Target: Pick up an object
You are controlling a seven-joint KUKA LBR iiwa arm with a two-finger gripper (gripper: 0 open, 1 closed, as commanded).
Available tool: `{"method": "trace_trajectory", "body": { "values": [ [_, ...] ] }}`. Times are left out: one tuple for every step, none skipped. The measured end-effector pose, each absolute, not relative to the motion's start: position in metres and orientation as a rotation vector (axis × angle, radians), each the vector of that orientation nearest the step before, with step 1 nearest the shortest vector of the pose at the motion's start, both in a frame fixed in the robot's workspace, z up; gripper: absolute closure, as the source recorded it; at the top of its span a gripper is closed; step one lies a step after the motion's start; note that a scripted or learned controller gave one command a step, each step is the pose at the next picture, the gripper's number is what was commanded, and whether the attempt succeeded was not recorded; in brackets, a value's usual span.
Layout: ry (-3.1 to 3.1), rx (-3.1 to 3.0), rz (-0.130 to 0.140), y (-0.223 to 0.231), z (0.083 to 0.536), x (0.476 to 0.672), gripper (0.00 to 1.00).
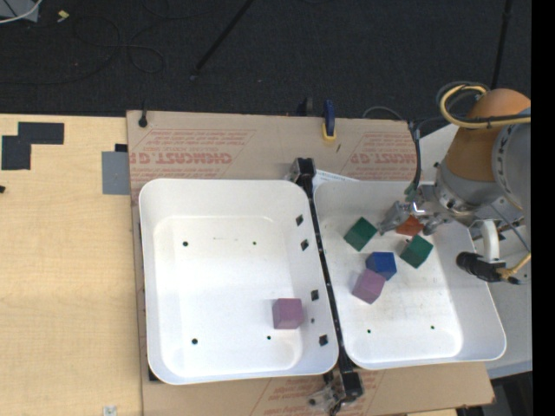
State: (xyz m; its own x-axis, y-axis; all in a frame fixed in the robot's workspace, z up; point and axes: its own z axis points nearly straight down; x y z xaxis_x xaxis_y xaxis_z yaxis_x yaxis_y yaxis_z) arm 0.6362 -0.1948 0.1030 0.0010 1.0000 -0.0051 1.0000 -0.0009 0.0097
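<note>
Object candidates: purple cube (pixel 287 313) alone in left bin (pixel 165 232); in right bin (pixel 468 336), a clustered purple block (pixel 368 286), blue block (pixel 381 264), two green blocks (pixel 360 233) (pixel 416 252).

End effector (pixel 409 221) sits over an orange block (pixel 408 227); open or closed: cannot tell.

Risk: crowding may deflect the grasp, nudging neighbours.

Beyond: cardboard-covered surface (pixel 225 150), dark floor with cables.

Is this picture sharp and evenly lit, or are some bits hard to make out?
In the camera view the lighting is even and soft: the white bins show no strong glare, and the purple block casts only a faint shadow. The blocks' edges look slightly soft. Around the gripper the detail is murky, so the orange-red thing beside it is hard to identify.
</note>
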Motion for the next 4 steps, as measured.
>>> {"method": "trace_trajectory", "body": {
  "values": [
    [2.218, 2.215, -0.001, -0.153, 0.091, 0.637, 0.00],
    [2.220, 2.221, -0.002, -0.185, 0.088, 0.644, 0.00],
    [2.222, 2.222, -0.001, -0.184, 0.098, 0.644, 1.00],
    [2.223, 2.213, -0.011, -0.099, 0.101, 0.644, 1.00]
  ]
}}
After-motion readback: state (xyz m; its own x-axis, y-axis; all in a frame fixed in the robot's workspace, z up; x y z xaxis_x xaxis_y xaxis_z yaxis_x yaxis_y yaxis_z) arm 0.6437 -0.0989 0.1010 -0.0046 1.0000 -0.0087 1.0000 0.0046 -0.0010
